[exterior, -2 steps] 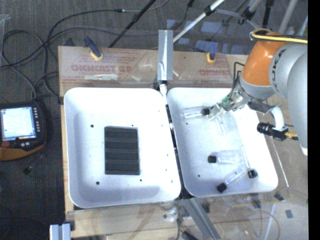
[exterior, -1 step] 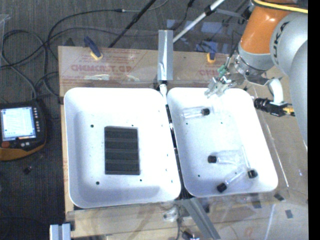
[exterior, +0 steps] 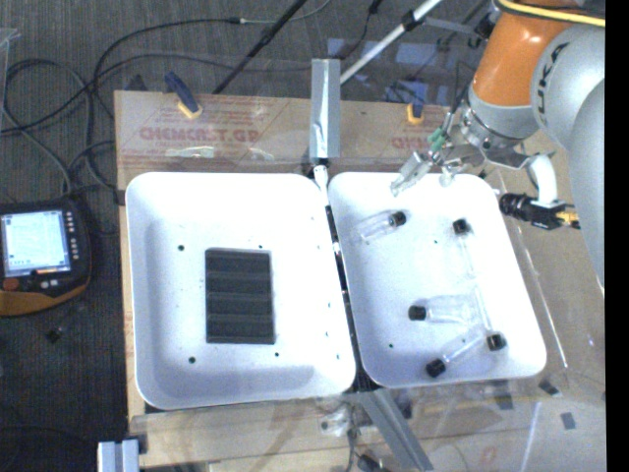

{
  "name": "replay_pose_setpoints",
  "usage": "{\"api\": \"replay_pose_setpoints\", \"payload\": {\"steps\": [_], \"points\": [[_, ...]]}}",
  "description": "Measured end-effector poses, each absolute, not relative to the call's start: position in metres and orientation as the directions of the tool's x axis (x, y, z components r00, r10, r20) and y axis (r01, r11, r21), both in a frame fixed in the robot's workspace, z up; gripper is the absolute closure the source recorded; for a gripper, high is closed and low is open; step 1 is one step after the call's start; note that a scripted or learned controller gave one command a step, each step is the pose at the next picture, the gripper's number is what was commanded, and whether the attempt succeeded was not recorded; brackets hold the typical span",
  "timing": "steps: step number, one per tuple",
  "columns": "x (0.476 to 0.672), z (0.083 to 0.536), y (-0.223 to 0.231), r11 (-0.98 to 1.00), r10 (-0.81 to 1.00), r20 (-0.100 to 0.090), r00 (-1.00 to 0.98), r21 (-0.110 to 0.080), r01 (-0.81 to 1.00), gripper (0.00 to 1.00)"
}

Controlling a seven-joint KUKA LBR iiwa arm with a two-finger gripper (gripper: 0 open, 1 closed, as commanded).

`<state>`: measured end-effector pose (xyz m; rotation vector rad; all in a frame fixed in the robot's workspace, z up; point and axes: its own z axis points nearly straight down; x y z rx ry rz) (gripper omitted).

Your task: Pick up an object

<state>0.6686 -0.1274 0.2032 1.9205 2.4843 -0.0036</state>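
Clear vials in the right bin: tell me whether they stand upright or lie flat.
Lying flat. Each clear vial rests on its side on the right bin floor, black caps pointing sideways.

Reaching in from the right: grey arm (exterior: 590, 96) with the orange band (exterior: 521, 42) above the wrist, angled down and leftward. Below that band, wrist hardware tapering toward the gripper (exterior: 418, 170), tilted with its tip lower-left of the band. Nothing visible between the tips.
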Motion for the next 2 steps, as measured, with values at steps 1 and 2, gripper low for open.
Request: {"api": "replay_pose_setpoints", "payload": {"steps": [1,2], "points": [[0.611,0.093,-0.156,0.29,0.957,0.0,-0.29,0.0,0.957,0.0],[0.666,0.096,-0.1,0.29,0.957,0.0,-0.29,-0.009,0.957,0.0]]}}
